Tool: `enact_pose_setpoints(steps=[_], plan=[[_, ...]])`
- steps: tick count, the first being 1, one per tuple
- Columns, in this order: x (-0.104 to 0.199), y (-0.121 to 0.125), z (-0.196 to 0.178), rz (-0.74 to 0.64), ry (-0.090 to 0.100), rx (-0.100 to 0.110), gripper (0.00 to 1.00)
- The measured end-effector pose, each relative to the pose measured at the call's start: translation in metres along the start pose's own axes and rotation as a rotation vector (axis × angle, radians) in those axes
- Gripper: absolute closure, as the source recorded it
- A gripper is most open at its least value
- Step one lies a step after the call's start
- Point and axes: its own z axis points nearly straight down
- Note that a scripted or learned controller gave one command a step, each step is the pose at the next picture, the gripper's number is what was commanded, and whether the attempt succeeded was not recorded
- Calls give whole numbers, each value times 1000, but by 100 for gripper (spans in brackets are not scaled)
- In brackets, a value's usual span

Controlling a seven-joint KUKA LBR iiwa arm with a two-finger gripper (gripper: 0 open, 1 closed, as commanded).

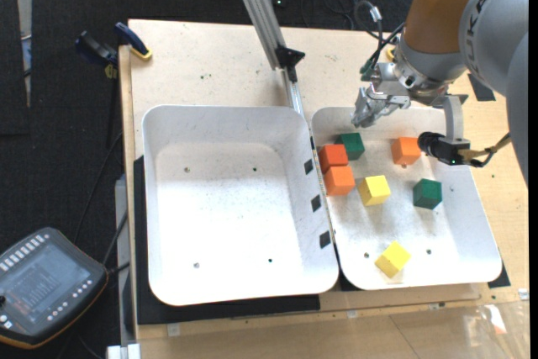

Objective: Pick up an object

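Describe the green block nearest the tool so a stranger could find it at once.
Look in the right-hand bin, at its far end under the tool. The green block sits there, touching or nearly touching an orange block. The other green block stands alone, nearer the bin's right side.

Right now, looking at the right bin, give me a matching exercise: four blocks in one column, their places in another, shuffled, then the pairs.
Column one:
1. green block
2. green block
3. yellow block
4. orange block

Column two:
A. nearest the bin's front edge
B. just below the gripper
C. right part of the bin, below the orange one
D. far right, beside the black fitting

Pairs: 1-B, 2-C, 3-A, 4-D
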Motion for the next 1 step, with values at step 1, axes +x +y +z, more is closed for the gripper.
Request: enact_pose_setpoints(steps=[1], plan=[[52,-22,7,-1,0,1,100]])
